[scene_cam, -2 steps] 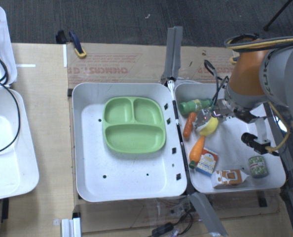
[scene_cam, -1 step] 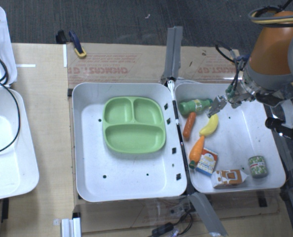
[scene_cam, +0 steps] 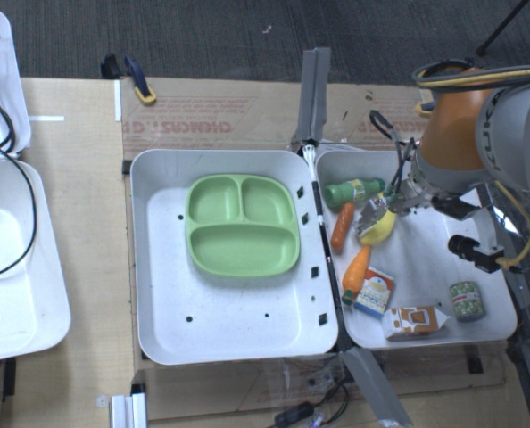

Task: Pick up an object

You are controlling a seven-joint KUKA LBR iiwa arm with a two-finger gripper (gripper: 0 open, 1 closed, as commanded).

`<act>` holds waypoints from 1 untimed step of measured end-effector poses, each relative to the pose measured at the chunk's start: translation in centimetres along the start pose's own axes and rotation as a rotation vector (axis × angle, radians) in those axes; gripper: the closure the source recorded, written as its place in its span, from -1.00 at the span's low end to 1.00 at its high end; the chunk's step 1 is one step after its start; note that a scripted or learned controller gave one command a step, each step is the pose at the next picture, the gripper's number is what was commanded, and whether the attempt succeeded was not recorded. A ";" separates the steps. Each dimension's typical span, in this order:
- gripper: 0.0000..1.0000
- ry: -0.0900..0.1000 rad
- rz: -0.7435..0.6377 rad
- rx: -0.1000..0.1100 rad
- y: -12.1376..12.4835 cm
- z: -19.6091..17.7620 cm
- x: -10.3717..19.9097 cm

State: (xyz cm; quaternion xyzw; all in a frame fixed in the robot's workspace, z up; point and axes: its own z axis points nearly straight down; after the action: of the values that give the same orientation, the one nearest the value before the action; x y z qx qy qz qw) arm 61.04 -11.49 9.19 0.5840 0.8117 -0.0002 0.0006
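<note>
The arm (scene_cam: pixel 479 132) reaches in from the right over the right bin (scene_cam: pixel 426 279), and its gripper (scene_cam: pixel 378 210) is down at the yellow lemon (scene_cam: pixel 380 227) near the bin's upper left part. The gripper tip appears to touch the top of the lemon, but the view is too coarse there to tell whether it is open or closed, or whether it has hold of the fruit.

Just above the lemon lies a green bottle (scene_cam: pixel 353 191) on its side. To the lemon's left a slim orange-red carrot (scene_cam: pixel 340 226) lies beside the bin's left wall, and a second orange carrot (scene_cam: pixel 356 269) sits below it. Touching that carrot's lower end is a small blue and orange box (scene_cam: pixel 373 294). Further right along the bin's near edge are a brown and white carton (scene_cam: pixel 416 321) and a small green can (scene_cam: pixel 466 300).

The left bin (scene_cam: pixel 158 301) holds a green divided plate (scene_cam: pixel 243 226), lying flat in its upper half. Both bins rest on the desk (scene_cam: pixel 78 150).
</note>
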 end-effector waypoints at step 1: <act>1.00 -0.001 0.004 -0.001 0.0 -0.9 -0.1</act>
State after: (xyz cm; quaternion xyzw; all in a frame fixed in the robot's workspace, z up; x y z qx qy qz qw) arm 61.08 -11.62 10.13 0.5857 0.8105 0.0000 0.0013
